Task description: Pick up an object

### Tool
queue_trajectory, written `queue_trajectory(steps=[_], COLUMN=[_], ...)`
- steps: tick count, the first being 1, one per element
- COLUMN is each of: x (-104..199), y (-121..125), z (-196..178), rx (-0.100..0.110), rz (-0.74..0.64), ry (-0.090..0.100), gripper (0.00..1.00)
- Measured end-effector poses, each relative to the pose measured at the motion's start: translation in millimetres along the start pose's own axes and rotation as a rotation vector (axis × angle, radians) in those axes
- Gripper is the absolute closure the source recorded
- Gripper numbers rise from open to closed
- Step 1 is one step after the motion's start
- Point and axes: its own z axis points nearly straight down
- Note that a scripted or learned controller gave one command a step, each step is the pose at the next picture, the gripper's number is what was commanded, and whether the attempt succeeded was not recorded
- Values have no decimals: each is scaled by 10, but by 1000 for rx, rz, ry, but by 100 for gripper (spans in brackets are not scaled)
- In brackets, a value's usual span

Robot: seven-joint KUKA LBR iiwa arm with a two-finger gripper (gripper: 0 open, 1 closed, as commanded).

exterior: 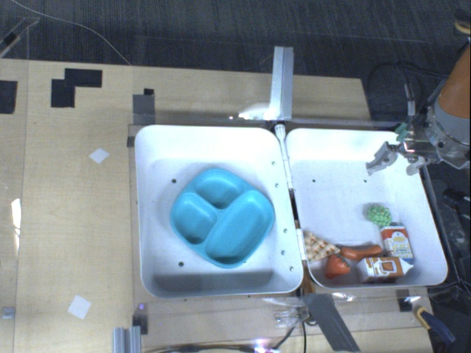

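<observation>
My gripper [396,162] hangs over the upper right part of the right bin [331,168], its two fingers spread apart with nothing between them. The loose objects lie below it in that bin's near right corner: a green leafy piece [379,214], a small red and white carton [396,240], a brown and white carton [383,268], a red sausage [360,252], a red round fruit [337,266] and a beige lattice piece [316,246]. The green piece is the closest one to the gripper and sits apart from it.
The left bin [154,197] holds a blue divided plate [222,216]. A metal post [282,83] stands at the back between the bins. The grey arm with its orange band [452,101] comes in from the right edge.
</observation>
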Motion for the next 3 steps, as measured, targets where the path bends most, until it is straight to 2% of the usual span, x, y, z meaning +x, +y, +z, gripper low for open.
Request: queue_trajectory(steps=[1,2,3], x=[-356,265,-268], y=[-514,-451,-588], z=[873,1147,1269], rx=[2,-6,-28], rz=[52,-206,-723], ry=[0,-1,-22], gripper=[0,0,0])
